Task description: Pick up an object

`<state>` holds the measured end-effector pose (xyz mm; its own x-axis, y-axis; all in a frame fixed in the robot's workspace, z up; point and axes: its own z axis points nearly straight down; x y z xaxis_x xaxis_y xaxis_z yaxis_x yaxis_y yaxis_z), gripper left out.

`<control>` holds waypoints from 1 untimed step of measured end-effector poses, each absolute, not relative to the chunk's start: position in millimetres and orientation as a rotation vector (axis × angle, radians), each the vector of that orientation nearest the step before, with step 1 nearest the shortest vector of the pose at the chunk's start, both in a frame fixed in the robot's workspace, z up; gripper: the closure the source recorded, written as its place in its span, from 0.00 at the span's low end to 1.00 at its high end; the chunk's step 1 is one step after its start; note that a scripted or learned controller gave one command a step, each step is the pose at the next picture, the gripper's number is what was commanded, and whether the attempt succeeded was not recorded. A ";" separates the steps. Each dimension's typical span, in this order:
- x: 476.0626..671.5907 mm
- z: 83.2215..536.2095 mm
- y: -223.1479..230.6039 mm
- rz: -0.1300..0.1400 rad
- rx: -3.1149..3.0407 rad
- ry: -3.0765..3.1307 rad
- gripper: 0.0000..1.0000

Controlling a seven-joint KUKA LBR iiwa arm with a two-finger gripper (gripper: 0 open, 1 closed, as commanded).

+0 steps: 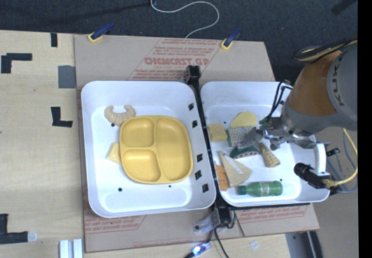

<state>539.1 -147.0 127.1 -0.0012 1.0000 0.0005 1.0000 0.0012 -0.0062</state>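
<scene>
Camera view: gripper (251,142) low in right bin (290,196), among clutter.
Fingers: can't tell apart or together.
Tip: lift straight, clear of green bottle (260,189).

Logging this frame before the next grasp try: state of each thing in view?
Yellow divided plate: upright, flat in the left bin, nothing in its compartments.
Croissant: lying beside the plate's far left corner.
Green bottle: on its side near the right bin's front wall.
End effector: low over the right bin's pile.
</scene>
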 end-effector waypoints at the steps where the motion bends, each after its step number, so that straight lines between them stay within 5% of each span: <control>1: 541.9 88.0 -149.4 -0.002 -2.231 -2.227 0.00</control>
<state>541.9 -149.4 88.0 0.0015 1.0000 -0.0066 1.0000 -0.0014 0.0086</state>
